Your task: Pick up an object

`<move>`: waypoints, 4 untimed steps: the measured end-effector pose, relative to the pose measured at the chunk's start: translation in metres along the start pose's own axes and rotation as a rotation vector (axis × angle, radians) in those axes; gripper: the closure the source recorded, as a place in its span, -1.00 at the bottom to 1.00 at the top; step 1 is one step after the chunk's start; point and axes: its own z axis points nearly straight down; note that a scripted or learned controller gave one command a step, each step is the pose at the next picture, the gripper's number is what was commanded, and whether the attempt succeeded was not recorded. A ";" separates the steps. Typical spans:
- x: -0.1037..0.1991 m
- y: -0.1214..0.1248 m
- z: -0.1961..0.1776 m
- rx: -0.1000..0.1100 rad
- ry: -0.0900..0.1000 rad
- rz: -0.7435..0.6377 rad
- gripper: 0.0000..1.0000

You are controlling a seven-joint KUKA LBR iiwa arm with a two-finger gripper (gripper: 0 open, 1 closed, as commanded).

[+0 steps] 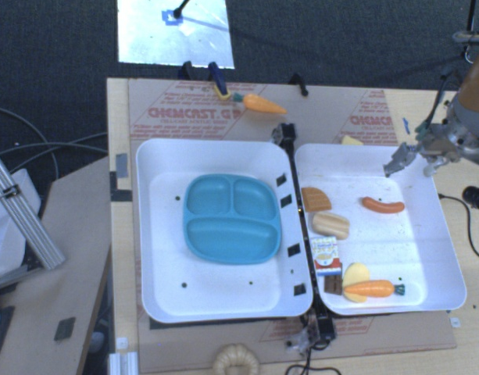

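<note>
Sausage (pixel 383 205) below end effector (pixel 411 160)

A robotics lab: a bench (pixel 184 104) carrying two white bins (pixel 157 170), toy food (pixel 369 288), and loose cables (pixel 36 143).

The grey KUKA arm with its orange band (pixel 475 92) reaches in from the right, its wrist bent downward and leftward. Its two-finger metal gripper (pixel 411 165) hangs low at the arm's end, fingers spread apart and pointing down-left, with nothing between them.
</note>
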 end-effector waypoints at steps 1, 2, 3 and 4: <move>0.000 0.003 -0.008 -0.012 -0.003 -0.003 -1.00; 0.003 0.002 0.033 -0.011 -0.003 -0.003 -1.00; 0.007 0.001 0.075 -0.010 -0.003 -0.004 -1.00; 0.008 0.001 0.121 -0.009 -0.003 -0.005 -1.00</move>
